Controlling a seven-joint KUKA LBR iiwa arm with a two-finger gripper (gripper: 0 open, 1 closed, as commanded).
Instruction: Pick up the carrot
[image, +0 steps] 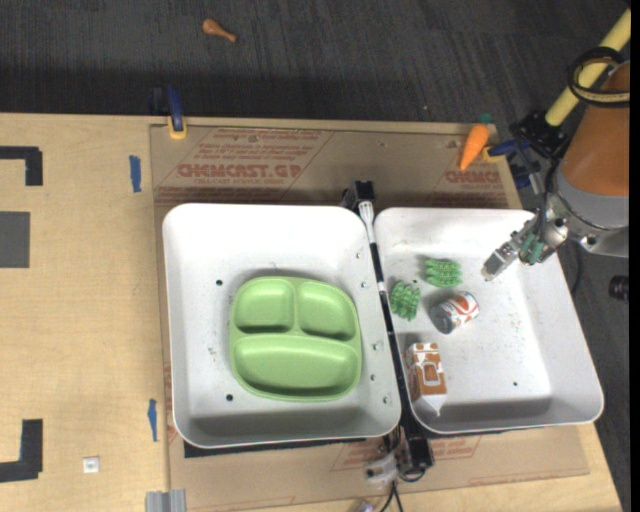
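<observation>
The carrot (474, 145) is small and orange with a green top. It lies on the cardboard bench behind the right bin (560, 390), outside both bins and near the back edge. My gripper (508, 256) hangs over the upper right part of the right bin, well in front of the carrot and slightly to its right. Nothing shows in the gripper.
In the right bin lie two green toy vegetables (440, 271) (404, 299), a red and white can (454, 310) and an orange and white box (427, 368). The left bin (190, 250) holds a green divided plate (296, 335). A small orange object (218, 30) lies on the dark floor.
</observation>
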